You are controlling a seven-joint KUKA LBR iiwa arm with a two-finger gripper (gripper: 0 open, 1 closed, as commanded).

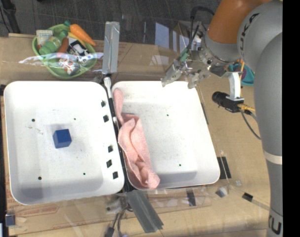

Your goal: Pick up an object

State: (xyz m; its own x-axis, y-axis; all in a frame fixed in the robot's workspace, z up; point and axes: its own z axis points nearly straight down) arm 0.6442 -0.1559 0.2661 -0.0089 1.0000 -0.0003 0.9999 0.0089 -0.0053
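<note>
- Cloth (136, 147) is the nearest thing you could pick: a pink crumpled strip lying along the left wall of the right bin (189, 132), its long axis running from the bin's far-left corner down to its near-left corner.
- Gripper (182, 77) hangs over the far rim of that same right bin, so the cloth lies toward the near-left from it, across the bin's bare floor.
- Your gripper's fingers (169, 76) look spread apart, with nothing between them and nothing touching them.
- Blue cube (62, 138) sits by itself in the left bin (21, 107), left of its middle; it is well apart from the gripper, past the divider between the bins.
- Green bowl (61, 69) of toy food stands on the desk (150, 58) behind the left bin, at the far-left corner, outside both bins.
- By my judgement, you would close across the cloth's narrow width rather than along its length, and the bunched near end gives the best bite.
</note>
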